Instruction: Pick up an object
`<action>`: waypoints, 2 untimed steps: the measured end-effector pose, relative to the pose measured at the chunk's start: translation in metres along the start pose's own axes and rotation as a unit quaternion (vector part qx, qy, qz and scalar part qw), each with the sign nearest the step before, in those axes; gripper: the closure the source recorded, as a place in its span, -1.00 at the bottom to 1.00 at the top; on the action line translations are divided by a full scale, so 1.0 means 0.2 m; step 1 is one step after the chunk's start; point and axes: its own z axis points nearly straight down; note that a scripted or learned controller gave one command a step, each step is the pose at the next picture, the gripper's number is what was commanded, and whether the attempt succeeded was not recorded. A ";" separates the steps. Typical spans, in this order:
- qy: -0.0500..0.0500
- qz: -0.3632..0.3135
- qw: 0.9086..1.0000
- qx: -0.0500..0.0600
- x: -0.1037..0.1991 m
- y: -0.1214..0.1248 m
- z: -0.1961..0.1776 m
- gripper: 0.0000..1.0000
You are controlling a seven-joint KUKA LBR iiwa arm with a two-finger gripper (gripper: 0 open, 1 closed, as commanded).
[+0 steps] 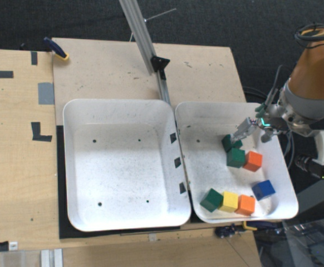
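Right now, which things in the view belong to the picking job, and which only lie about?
For the job:
- gripper
- right bin
- dark green block
- green cube
- orange cube
- blue cube
- row of green, yellow, orange cubes

Lying about:
- left bin
- blue and yellow clamp
- metal rail

right bin (pixel 206 121) | dark green block (pixel 227 143) at 12 o'clock, tilted | green cube (pixel 236 158) touching orange cube (pixel 254 161) at centre | blue cube (pixel 263 189) toward 4 | green (pixel 211 199), yellow (pixel 229 201), orange (pixel 246 204) row at 6
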 end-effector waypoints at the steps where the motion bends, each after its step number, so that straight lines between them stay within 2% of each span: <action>1: 0.000 0.000 1.000 -0.002 0.00 0.00 -0.01 -1.00; 2: 0.000 0.000 1.000 0.001 0.00 -0.04 0.30 -1.00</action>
